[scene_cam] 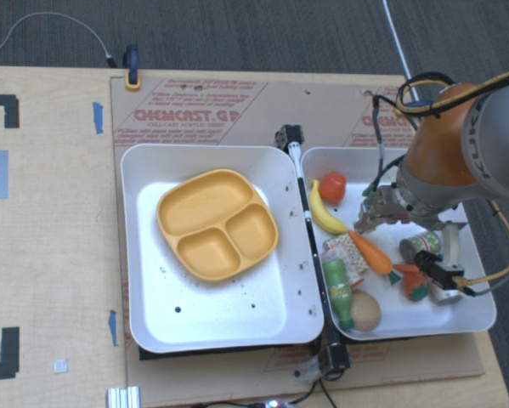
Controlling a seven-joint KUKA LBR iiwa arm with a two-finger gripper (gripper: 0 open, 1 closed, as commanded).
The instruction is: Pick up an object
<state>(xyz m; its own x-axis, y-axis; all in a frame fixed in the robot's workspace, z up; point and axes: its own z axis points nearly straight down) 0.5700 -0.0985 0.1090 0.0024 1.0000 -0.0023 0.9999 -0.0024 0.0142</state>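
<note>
Pincer (381, 213) of mine is hovering low over the right bin (483, 313), just beside the carrot (370, 253) and banana (322, 213); its grip I cannot tell. Nothing is looking lifted, so picking is remaining.

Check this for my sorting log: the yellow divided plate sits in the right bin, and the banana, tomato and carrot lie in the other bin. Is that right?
Not quite. The camera view shows the yellow divided plate in the left bin, not the right. The banana, tomato and carrot lie in the other bin, as you said.
</note>
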